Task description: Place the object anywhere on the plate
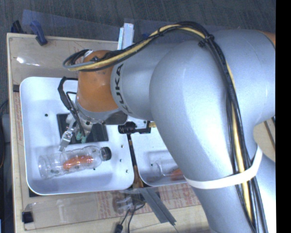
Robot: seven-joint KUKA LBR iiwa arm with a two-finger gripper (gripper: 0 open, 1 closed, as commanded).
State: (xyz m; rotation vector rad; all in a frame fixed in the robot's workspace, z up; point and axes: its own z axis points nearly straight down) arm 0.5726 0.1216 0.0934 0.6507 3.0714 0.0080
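Observation:
A clear plastic bottle [72, 161] with orange contents and a black cap lies on its side in the left bin [34, 101], near the front wall. My gripper [72, 139] hangs just above the bottle's upper edge, under the orange wrist band. Its two fingers [65, 141] stand apart with nothing between them, so it is open. A dark flat plate [98, 132] lies on the bin floor behind the gripper, mostly hidden by the wrist.
The big grey arm covers most of the right bin [150, 178], where a clear item with an orange part [166, 169] shows at the near left. A black rod [131, 149] runs along the divide between the bins.

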